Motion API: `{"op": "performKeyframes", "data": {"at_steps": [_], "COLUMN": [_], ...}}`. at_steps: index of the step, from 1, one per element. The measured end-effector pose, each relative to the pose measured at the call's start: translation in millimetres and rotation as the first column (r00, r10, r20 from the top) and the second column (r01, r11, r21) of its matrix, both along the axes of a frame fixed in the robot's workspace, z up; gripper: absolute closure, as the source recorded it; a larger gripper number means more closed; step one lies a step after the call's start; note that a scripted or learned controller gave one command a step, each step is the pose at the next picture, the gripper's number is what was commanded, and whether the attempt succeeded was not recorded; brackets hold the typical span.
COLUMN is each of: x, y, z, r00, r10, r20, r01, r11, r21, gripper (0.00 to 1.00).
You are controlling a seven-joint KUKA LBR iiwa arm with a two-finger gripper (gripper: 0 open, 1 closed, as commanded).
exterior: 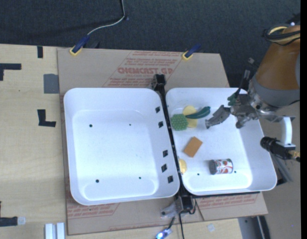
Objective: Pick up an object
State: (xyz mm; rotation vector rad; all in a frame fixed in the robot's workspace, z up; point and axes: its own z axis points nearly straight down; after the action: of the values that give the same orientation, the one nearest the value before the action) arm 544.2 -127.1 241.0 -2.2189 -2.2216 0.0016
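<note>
The right bin holds several small objects. A green bumpy ball lies near the divider, with a yellow piece and a dark green elongated item just behind it. An orange-brown block rests mid-bin. A small can with a red and white label lies on its side toward the front. A yellow item peeks at the bin's left wall. My gripper hovers over the right bin's back part, fingers spread open with nothing between them, just right of the dark green item.
The left bin sits beside the right one, with black clips along the shared divider. Both rest on a cardboard sheet atop the wooden bench. The arm's grey and orange body overhangs the right bin's far right edge.
</note>
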Motion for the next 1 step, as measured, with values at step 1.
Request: {"op": "performKeyframes", "data": {"at_steps": [1], "x": [-27.2], "y": [-39.2], "z": [186.2], "r00": [1.0], "r10": [-0.003], "r20": [0.019], "r01": [0.003], "r11": [1.0], "r21": [-0.007], "gripper": [0.0]}}
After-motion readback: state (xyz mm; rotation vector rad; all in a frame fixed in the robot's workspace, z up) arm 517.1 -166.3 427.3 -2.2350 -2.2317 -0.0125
